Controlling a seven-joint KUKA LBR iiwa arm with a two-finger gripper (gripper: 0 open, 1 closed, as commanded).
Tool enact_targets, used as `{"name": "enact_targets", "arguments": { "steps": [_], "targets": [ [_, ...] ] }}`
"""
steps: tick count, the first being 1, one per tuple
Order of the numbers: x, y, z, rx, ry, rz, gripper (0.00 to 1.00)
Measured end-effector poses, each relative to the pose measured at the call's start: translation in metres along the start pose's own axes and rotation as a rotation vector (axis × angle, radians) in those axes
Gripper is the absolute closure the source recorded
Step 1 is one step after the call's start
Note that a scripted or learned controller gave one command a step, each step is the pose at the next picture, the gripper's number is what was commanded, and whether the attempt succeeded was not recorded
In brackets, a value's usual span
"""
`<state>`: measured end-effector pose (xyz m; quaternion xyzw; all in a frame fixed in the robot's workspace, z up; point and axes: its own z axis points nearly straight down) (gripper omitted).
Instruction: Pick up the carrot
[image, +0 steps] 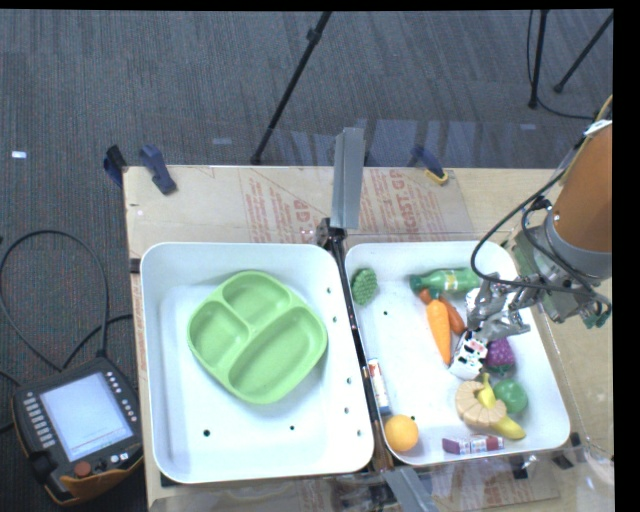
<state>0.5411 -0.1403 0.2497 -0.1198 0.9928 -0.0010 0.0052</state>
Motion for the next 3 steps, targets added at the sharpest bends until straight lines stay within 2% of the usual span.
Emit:
{"name": "enact_targets", "arguments": {
  "steps": [1,2,3],
  "targets": [
    [0.022,0.014,0.163,-0.006,0.010,-0.073,1.00],
    [0.021,0.014,0.163,-0.006,0.010,-0.074,0.00],
    [-0.049,-0.010,0.162,-0.004,0.007,0.052,0.00]
  ]
}}
